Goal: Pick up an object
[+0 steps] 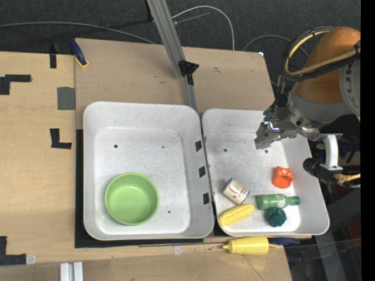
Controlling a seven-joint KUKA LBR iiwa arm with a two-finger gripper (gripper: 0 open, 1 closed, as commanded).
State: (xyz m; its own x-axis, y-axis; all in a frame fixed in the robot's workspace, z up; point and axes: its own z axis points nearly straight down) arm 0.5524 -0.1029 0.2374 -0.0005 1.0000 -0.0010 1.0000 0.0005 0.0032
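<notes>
Two white bins [94,157] below; the gripper [266,138] hovers at two o'clock, grip state hard to tell. Orange block [282,178] sits at its five o'clock, apart from the others — best drop straight, centred over it.

So I'm counting two white bins sitting side by side: a left bin [94,127] and a right bin [234,127]. One green bowl [132,198] is sitting in the left. The right is holding five things: one can [236,191], one corn cob [236,215], one green bottle [277,202], one orange piece [282,177], one dark green lump [275,216]. One yellow bottle [248,246] is lying on the bench.
</notes>
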